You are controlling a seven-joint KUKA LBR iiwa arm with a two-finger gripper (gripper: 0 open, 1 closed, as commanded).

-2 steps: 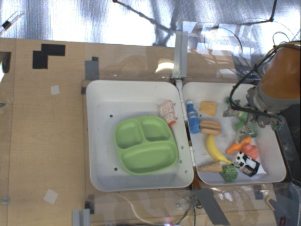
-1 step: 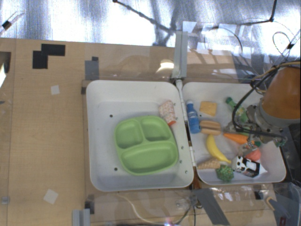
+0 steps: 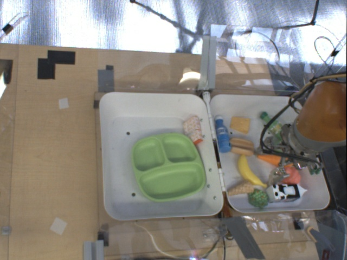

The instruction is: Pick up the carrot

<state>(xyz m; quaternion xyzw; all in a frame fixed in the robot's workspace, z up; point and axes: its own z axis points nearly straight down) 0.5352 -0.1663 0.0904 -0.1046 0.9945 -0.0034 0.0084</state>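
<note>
**A:** Start at the tool. What is the gripper [image 3: 282, 164] doing?

**B:** It hangs low over the right bin [image 3: 320, 202], under the arm's orange band [image 3: 323, 112]. The wrist and cables hide most of it. I cannot tell how it is set, and I see nothing clearly held by it.

**A:** And the carrot?

**B:** The carrot [image 3: 268, 158] lies directly at the tool, its orange body poking out toward the left from under it. Whether they touch, I cannot say.

**A:** What sits around that spot?

**B:** Just left of the tool is the hot dog [image 3: 242, 144], with the banana [image 3: 248, 171] below it. A reddish fruit [image 3: 293, 174] is just beneath the tool and the black-and-white cow toy [image 3: 284, 193] below that, near the broccoli [image 3: 258, 198]. Further left, the blue bottle [image 3: 220, 133] rests along the bin's wall, with the cracker [image 3: 240, 124] beside it above the hot dog. Well away to the left, the green plate [image 3: 169, 167] lies in the left bin [image 3: 116, 145].

**A:** So which step?

**B:** I judge it the grasp itself: down at the carrot, not lifted. The next move calls for a firm close on the carrot alone, then a straight lift clear of the crowded neighbours.
</note>
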